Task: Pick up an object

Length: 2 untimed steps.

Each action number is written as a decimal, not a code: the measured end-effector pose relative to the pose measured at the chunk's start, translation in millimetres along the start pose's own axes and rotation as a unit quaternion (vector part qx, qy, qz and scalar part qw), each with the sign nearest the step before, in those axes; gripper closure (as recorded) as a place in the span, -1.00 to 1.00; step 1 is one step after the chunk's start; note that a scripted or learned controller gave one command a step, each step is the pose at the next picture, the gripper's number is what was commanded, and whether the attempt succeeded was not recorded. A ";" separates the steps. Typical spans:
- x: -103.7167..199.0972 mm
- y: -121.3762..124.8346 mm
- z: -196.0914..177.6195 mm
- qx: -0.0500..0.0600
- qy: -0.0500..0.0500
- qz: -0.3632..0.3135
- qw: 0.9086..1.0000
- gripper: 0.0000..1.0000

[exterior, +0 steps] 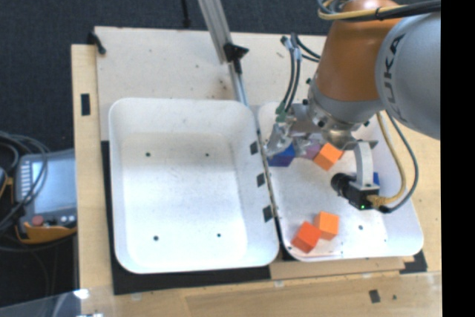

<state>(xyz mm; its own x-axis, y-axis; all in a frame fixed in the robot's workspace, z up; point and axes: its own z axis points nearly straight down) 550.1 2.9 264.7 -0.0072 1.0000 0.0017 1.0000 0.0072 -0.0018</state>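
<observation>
My gripper (pixel 283 139) hangs low over the left part of the right bin (pixel 404 236), close to the wall shared with the left bin. A blue block (pixel 280 157) lies directly beneath it, partly covered by it. Just to the right are a small purple piece (pixel 308 151) and an orange block (pixel 327 156), under the wrist. Two more orange blocks (pixel 306 237) (pixel 327 223) sit together at the bin's front edge. The big grey and orange arm (pixel 356 63) hides the back of the right bin.
The left bin (pixel 119 115) stands beside the right one. A slanted metal pole (pixel 211 4) rises from behind the bins. Cables and a black sensor (pixel 356 191) hang off the wrist over the right bin's middle.
</observation>
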 end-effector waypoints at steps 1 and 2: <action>50.1 -16.5 -0.6 0.000 0.000 0.000 1.000 1.00; 89.3 -38.0 7.2 0.000 -0.001 0.001 1.000 1.00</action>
